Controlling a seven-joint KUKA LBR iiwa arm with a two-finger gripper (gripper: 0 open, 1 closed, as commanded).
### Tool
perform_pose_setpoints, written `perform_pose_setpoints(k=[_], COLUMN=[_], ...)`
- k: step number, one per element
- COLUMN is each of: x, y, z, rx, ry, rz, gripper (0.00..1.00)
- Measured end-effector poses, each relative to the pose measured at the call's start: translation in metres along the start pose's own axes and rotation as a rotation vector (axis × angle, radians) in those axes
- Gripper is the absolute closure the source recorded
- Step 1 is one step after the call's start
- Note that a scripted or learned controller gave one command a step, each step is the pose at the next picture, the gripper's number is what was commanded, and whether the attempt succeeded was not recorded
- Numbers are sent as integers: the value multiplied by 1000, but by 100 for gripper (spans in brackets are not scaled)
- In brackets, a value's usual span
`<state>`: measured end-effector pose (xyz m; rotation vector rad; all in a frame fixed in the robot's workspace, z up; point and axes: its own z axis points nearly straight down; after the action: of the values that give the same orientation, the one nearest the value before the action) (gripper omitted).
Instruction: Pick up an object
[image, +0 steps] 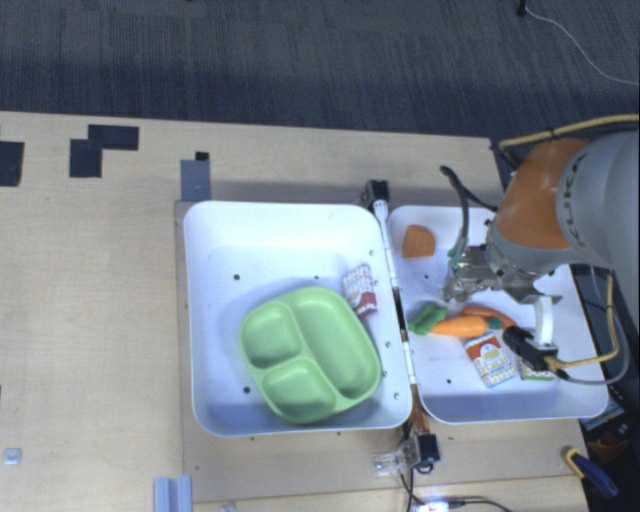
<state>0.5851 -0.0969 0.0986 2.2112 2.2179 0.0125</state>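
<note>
Grey arm (600, 200) — orange band, black cables (perhaps hoses) near wrist.

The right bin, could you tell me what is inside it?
The right bin holds an orange piece, a green item, a carrot and a small carton. The arm covers its far right part.

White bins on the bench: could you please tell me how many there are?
2. The left shallow white plastic bin holds a green divided plate; the right shallow white plastic bin sits against it, under the arm's end effector.
</note>
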Motion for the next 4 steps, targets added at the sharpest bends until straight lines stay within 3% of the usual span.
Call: perform_pose_setpoints(k=[1, 2, 3, 4], x=[-56, -105, -104, -79], y=[26, 71, 71, 84], z=[3, -49, -48, 15], rx=[9, 6, 8, 9], ry=[0, -1, 0, 1], rz=[1, 0, -2, -4], gripper=[100, 100, 0, 0])
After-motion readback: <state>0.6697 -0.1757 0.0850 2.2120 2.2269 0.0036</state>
